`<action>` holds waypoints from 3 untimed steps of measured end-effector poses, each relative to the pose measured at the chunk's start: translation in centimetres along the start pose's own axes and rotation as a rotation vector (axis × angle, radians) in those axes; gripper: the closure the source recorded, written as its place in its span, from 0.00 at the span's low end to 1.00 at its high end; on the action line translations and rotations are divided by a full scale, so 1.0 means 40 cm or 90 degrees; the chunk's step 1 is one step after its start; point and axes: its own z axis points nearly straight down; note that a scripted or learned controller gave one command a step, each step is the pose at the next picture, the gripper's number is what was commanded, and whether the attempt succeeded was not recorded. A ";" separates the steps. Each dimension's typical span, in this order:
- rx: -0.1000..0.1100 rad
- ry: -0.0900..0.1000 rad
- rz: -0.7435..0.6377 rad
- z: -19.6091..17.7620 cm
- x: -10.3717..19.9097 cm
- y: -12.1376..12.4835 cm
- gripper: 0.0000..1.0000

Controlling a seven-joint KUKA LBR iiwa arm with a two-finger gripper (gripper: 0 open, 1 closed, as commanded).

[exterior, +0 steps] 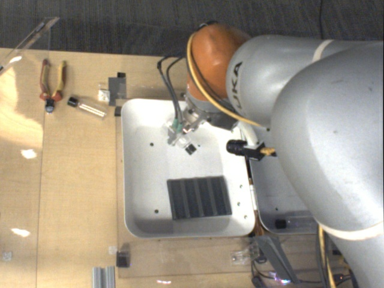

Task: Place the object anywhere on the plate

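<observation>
One dark ribbed plate (198, 197) in bin (138, 161); pliers (52, 83) outside.

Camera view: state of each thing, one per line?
end effector: low over the left bin's upper part, finger state unclear
dark ridged plate: flat in left bin, nothing on it
pliers: lying on bench, handles apart
vial: lying on its side

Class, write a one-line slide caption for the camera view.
Arm reaching over the left bin, gripper above a dark ridged plate.
</observation>
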 end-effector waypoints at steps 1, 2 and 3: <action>-0.002 -0.001 -0.100 -0.018 0.114 0.170 1.00; 0.002 -0.007 -0.314 0.105 0.110 0.136 1.00; -0.004 -0.004 -0.516 -0.176 0.125 0.177 1.00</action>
